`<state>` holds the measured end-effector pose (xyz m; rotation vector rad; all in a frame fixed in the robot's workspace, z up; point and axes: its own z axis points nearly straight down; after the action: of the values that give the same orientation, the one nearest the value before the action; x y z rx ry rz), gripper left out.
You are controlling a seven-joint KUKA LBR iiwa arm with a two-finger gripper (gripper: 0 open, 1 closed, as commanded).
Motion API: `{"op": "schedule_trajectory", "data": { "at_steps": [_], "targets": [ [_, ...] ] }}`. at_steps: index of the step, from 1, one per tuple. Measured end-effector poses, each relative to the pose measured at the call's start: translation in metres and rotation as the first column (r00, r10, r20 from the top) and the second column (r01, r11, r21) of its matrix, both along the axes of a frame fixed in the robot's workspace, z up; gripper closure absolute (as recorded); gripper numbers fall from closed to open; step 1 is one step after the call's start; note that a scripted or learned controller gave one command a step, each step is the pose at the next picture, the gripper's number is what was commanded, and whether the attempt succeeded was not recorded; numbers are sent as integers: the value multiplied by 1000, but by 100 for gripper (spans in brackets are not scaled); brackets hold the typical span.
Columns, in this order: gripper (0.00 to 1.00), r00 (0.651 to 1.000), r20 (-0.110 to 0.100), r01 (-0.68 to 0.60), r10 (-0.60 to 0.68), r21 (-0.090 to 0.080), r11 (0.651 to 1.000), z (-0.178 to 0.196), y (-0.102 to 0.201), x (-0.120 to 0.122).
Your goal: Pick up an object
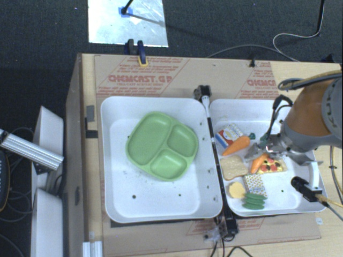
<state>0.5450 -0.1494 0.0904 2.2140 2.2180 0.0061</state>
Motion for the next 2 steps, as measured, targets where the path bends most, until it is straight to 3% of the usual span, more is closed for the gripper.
{"op": "schedule_trajectory", "data": {
  "at_steps": [1,2],
  "targets": [
    [100,1000,8,1,-1,-6,1000,12,-3,2],
    [100,1000,-4,-3,3,3,1000,94,53,26]
  ]
}}
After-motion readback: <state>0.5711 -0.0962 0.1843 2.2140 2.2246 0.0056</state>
